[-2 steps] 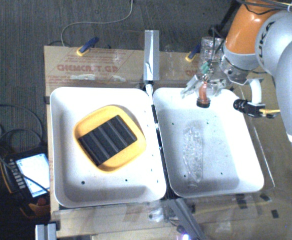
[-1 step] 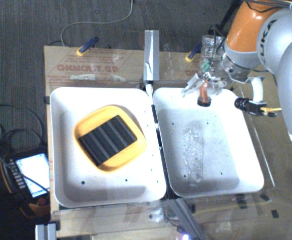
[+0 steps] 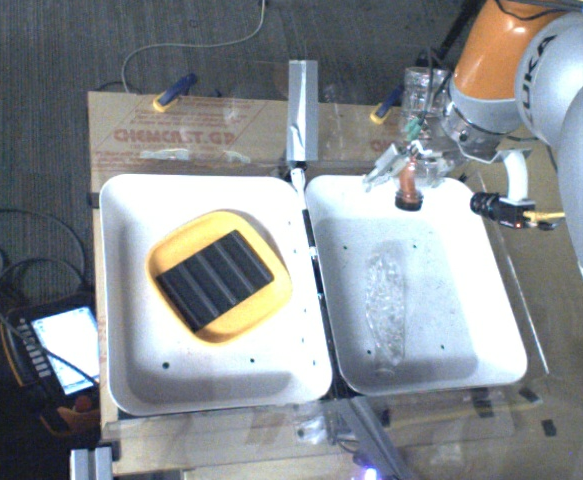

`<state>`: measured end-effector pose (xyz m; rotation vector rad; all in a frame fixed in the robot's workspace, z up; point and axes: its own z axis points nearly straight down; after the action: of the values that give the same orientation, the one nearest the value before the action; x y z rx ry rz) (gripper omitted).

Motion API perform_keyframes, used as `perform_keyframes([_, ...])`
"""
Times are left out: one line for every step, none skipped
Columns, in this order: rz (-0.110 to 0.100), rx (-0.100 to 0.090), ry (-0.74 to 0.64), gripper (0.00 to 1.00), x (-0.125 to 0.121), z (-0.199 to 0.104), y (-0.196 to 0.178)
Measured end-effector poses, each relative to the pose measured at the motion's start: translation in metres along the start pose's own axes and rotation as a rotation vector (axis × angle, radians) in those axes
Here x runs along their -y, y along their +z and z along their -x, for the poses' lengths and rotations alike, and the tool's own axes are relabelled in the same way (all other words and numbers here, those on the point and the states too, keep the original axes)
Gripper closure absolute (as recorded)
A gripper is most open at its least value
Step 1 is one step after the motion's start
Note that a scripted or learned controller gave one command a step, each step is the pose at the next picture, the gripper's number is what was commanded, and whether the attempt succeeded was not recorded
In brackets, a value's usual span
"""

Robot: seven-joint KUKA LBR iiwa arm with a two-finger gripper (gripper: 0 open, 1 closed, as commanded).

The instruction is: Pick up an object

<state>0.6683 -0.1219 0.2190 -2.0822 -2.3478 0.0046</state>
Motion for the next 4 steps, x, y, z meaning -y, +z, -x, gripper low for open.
perform_keyframes([-0.001, -0.003, -0.001, 1.00, 0.000, -0.001, -0.008])
perform_keyframes([0.001, -0.003, 0.041, 1.00, 0.002, -0.011, 0.026])
perform_keyframes([0.000, -0.006, 0.040, 1.00, 0.002, -0.012, 0.018])
perform_keyframes([0.000, -0.006, 0.040, 0.00, 0.002, -0.012, 0.018])
